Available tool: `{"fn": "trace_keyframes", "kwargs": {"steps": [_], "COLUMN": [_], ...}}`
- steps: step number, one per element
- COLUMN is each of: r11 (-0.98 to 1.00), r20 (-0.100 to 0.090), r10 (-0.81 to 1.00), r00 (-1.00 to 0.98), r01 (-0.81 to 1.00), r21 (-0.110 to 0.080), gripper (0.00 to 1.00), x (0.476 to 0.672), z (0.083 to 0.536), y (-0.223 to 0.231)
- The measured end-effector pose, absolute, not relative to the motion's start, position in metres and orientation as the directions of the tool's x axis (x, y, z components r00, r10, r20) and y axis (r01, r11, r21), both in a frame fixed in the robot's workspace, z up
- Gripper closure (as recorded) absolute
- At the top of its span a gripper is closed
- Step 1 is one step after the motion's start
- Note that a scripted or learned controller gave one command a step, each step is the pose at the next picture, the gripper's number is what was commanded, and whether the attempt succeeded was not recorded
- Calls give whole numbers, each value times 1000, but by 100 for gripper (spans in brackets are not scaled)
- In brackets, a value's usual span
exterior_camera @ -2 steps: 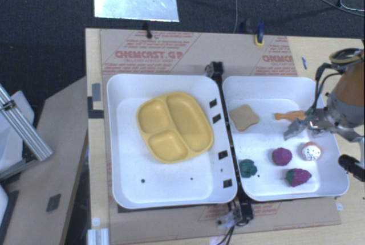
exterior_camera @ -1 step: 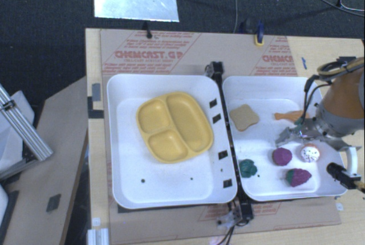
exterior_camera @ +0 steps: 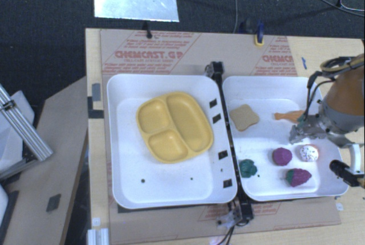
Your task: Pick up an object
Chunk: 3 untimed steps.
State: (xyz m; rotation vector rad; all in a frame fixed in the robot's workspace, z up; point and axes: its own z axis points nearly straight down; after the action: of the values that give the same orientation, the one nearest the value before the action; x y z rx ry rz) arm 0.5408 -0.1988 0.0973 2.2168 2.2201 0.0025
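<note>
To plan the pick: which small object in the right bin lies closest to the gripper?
The white speckled ball, just below the gripper; the purple lump lies farther left.

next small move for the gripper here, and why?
Probably a short drop straight down. The gripper sits in the right bin, above the white speckled ball and purple lump, with nothing visibly held; whether it is aligned on either is unclear.
</note>
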Motion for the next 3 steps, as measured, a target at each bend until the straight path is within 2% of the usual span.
{"fn": "trace_keyframes", "kwargs": {"steps": [2, 3], "r11": [6, 7], "r20": [-3, -1], "r10": [1000, 1000], "r00": [-6, -7], "r01": [1000, 1000], "r21": [8, 4], "gripper": [100, 100], "x": [544, 545], "z": [203, 219], "y": [-197, -197]}}
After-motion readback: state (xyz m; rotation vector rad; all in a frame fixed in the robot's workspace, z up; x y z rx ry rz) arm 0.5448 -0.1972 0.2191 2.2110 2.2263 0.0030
